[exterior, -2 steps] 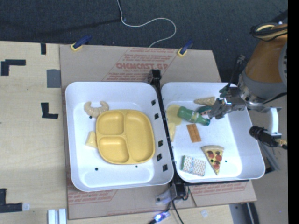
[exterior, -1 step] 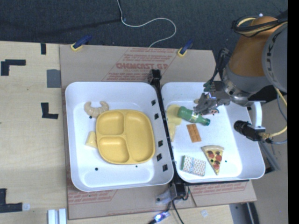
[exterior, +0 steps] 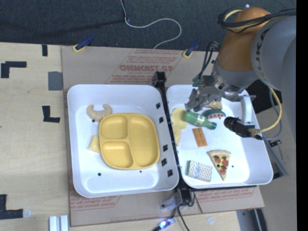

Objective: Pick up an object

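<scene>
The gripper (exterior: 202, 101) is low over the far part of the right bin (exterior: 260, 167), and its dark fingers point down toward the green bottle (exterior: 198, 120). The bottle lies on its side directly under the fingertips, perhaps touching them. I cannot tell if the fingers are spread or closed, so I judge that the pick is only at the approach or closing step; the lift is not yet done.

The bottle is smooth plastic, round and long, so it may roll. Under it and to the left of the fingers lies a flat pale yellow piece (exterior: 178, 121). Nearer the camera from the fingers are a thin orange strip (exterior: 199, 137), a flat pizza slice (exterior: 221, 162) and a small patterned packet (exterior: 199, 171).
</scene>
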Robot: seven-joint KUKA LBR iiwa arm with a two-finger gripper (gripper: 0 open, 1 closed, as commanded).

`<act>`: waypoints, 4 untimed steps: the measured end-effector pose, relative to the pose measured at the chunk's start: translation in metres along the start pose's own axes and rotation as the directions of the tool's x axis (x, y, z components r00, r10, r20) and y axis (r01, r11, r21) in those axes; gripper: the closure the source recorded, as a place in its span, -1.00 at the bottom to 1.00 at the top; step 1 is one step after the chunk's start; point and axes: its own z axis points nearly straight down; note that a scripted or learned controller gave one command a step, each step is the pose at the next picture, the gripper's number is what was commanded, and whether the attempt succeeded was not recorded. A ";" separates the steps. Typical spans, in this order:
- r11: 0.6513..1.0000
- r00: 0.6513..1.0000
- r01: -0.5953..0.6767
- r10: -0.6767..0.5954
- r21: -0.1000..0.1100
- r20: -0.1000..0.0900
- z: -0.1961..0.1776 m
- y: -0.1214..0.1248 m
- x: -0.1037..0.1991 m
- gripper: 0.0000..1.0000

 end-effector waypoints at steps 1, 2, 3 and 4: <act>1.000 1.000 0.000 0.000 0.003 0.001 0.019 0.011 0.051 1.00; 1.000 1.000 -0.004 0.004 0.001 0.001 0.019 0.028 0.055 1.00; 1.000 1.000 -0.004 0.004 0.001 0.001 0.009 0.033 0.059 1.00; 1.000 1.000 -0.006 0.006 0.004 0.003 0.023 0.018 0.061 1.00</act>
